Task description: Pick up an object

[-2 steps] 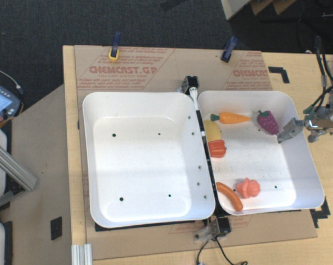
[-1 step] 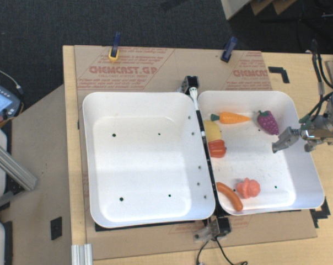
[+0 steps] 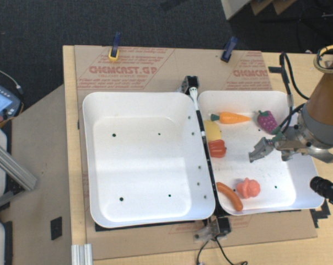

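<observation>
Hovering over the glossy right bin (image 3: 282, 101), the metal gripper (image 3: 259, 150) spreads open, holding nothing

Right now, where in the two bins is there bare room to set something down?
The left bin has bare floor wall to wall. In the right bin, free floor lies between the gripper and the pink toy. Crowded: along the divider and far wall, with carrot, grapes, yellow piece, red piece, sausage.

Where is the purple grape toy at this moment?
The purple grape toy lies in the right bin, near its far edge, just right of the carrot.
</observation>
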